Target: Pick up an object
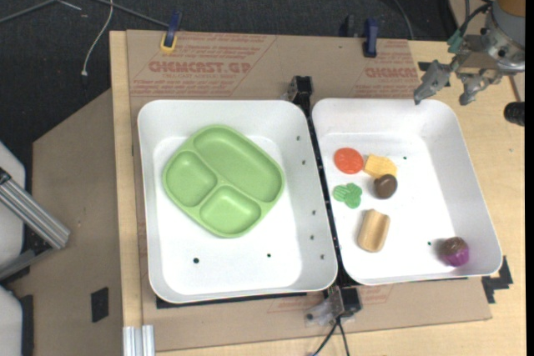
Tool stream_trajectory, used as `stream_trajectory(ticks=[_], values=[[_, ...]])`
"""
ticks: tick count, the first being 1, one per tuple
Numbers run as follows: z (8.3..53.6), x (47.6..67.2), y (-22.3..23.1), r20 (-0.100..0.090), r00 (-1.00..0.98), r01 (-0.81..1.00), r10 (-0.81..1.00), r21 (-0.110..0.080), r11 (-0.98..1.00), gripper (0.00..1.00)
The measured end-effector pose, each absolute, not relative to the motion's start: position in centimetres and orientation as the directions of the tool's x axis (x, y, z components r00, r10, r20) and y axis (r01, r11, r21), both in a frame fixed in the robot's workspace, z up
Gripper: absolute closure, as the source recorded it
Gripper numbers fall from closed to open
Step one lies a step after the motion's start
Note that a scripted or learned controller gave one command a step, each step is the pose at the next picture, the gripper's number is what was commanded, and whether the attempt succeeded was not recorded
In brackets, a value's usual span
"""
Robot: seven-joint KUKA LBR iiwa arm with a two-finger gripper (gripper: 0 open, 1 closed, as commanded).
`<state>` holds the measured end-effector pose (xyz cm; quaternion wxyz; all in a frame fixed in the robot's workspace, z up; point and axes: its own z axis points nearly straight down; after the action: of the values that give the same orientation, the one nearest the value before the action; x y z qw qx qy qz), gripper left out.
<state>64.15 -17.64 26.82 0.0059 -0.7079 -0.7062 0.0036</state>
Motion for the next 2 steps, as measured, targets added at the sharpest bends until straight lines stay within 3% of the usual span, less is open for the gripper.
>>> stream_trajectory(ticks=[1,2], values=[[27.6,64.4,-17.6,0.0,-0.001,1.0,1.0,0.0,0.001,0.0],[21.3,63.9,-17.6,0.002,0.0,1.0,1.0,-0.008,0.0,0.0]])
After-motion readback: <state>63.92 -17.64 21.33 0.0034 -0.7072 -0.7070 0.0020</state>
